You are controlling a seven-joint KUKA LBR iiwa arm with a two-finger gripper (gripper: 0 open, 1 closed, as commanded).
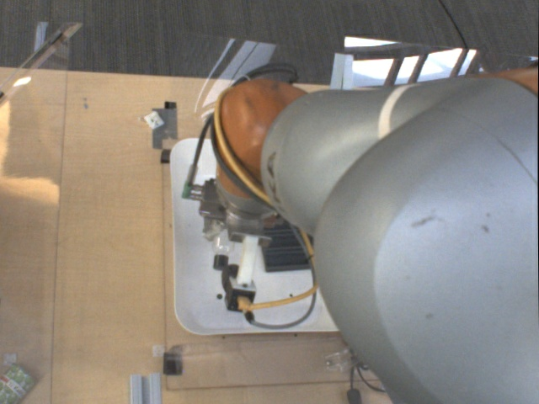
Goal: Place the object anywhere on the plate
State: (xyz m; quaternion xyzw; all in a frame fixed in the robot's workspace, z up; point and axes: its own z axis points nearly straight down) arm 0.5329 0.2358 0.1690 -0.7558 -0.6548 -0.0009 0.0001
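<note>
1. The grey arm (404, 225) leans over the white bin (192, 297), its bulk covering most of the bin floor. The gripper (223, 238) hangs low near the bin's left side.
2. Whether the claw is apart, together or clamped on anything, I cannot tell from here.
3. A dark ridged slab (285, 249) lies just beside the wrist. Whether it is the object I cannot tell, nor where the plate sits.
4. I judge this the grasping stage. The next move calls for a sure hold, then a lift towards the plate.
</note>
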